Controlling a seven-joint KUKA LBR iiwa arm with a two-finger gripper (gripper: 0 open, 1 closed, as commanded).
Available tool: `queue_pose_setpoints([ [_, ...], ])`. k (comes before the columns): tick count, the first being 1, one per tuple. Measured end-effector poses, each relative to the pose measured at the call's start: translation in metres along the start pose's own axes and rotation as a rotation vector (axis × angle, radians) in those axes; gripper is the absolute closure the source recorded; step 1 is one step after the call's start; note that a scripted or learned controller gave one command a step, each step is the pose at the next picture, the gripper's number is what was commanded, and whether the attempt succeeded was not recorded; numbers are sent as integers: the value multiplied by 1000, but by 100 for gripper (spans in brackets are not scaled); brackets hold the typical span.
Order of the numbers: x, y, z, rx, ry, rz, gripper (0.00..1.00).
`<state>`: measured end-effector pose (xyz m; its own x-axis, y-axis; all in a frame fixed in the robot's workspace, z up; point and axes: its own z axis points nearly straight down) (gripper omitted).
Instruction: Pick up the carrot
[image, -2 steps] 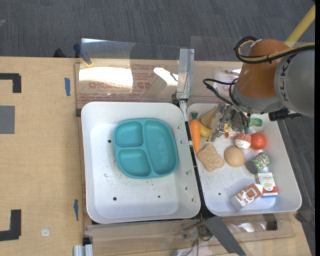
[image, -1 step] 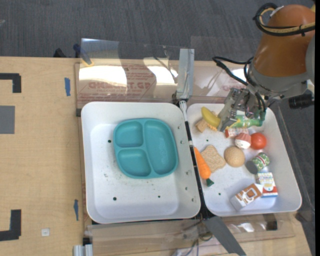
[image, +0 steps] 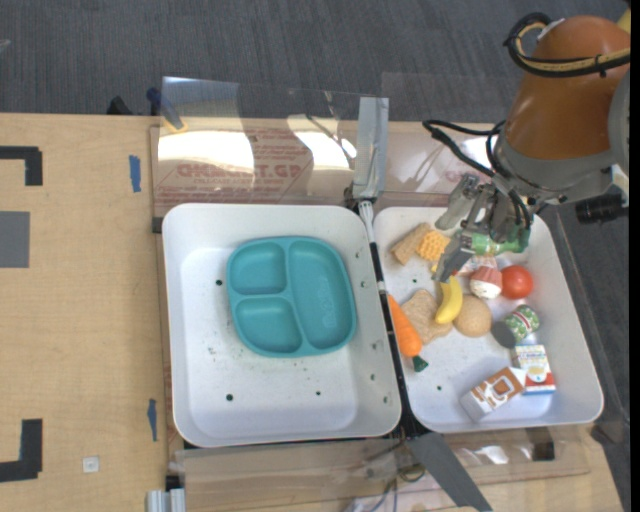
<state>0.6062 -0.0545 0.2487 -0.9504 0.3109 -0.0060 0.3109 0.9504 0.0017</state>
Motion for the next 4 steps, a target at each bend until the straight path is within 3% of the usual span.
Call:
queue_pose_setpoints([
  [1,87,-21,66,1,9,-36,0],
  [2,-12,44,64,-1,0,208,0],
  [3,31,-45,144,0,-4,197,0],
  [4,68,-61,151,-9,-32,158,0],
])
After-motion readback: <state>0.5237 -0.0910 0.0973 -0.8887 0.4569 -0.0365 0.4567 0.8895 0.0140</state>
